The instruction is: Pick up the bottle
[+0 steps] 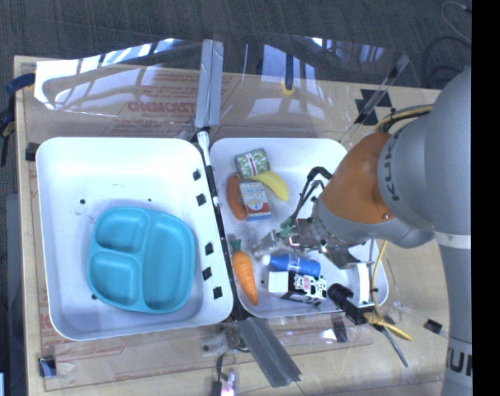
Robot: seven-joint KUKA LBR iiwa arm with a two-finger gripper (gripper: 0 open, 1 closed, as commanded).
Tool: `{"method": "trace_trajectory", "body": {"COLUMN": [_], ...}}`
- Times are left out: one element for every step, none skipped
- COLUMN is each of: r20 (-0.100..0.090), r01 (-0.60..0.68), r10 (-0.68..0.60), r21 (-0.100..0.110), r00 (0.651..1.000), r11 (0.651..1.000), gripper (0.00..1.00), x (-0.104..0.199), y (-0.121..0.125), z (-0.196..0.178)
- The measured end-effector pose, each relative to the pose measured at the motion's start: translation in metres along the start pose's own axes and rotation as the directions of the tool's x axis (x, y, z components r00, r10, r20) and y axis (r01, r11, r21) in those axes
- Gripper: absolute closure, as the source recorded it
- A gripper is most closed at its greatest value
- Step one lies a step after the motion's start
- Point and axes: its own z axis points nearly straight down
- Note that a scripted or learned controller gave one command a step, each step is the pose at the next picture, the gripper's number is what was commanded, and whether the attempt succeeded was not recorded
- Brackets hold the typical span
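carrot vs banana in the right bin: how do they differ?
Colour: the carrot is orange with a green top, the banana yellow.
Place: the carrot lies along the bin's left wall near the front; the banana sits toward the back, beside a green carton.
Shape: the carrot is straight and tapered, the banana curved.
Both lie flat in the right bin, apart from the gripper.

The arm [398,188] covers the right side of the right bin [304,147], hiding that wall and whatever lies under it. The gripper [295,236] sits in shadow beneath the wrist, too small to make out. Just below it, the bottle [295,264] shows a blue body; its label is unreadable.
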Motion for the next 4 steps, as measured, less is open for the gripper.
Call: {"method": "trace_trajectory", "body": {"r20": [0.001,0.001,0.001,0.0], "r01": [0.007,0.007,0.093,0.214], "r10": [-0.007,-0.007,-0.093,-0.214], "r21": [0.001,0.0,-0.001,-0.002], "r00": [1.0,1.0,0.996,0.977], "r11": [1.0,1.0,0.996,0.977], "gripper": [1.0,0.0,0.0,0.0], "x": [0.0,0.0,-0.033,-0.036], "y": [0.001,0.001,-0.009,-0.023], "z": [-0.009,-0.009,-0.07,-0.001]}}
